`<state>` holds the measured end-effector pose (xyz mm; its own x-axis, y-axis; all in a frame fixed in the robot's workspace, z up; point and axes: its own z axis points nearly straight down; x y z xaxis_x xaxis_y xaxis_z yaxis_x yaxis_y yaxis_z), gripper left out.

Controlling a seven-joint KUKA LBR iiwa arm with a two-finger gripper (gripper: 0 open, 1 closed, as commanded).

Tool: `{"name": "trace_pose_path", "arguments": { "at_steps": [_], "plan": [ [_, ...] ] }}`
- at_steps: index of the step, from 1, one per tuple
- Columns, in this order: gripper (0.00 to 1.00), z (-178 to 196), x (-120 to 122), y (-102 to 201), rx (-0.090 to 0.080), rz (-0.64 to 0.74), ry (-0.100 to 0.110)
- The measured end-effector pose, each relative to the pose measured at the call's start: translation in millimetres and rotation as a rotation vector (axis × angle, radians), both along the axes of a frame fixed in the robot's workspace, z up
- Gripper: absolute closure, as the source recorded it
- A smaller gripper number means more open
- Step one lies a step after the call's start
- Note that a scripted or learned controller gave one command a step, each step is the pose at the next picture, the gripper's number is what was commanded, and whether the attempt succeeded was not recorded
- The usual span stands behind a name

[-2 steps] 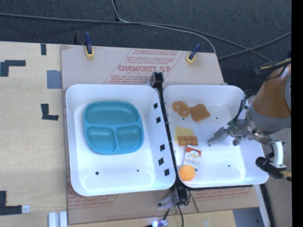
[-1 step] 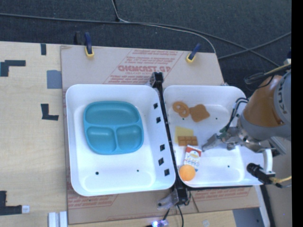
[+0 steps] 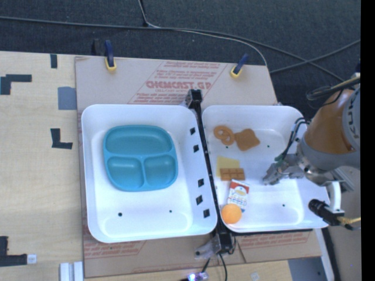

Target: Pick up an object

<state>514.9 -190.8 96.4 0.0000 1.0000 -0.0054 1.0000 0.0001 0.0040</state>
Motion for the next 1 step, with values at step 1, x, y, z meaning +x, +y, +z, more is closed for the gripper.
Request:
{"name": "trace_pose_path", "arguments": {
  "at_steps": [1],
  "plan": [
    [1.00,42.6,4.6,-0.1,0.005,0.001,0.002]
  ]
}}
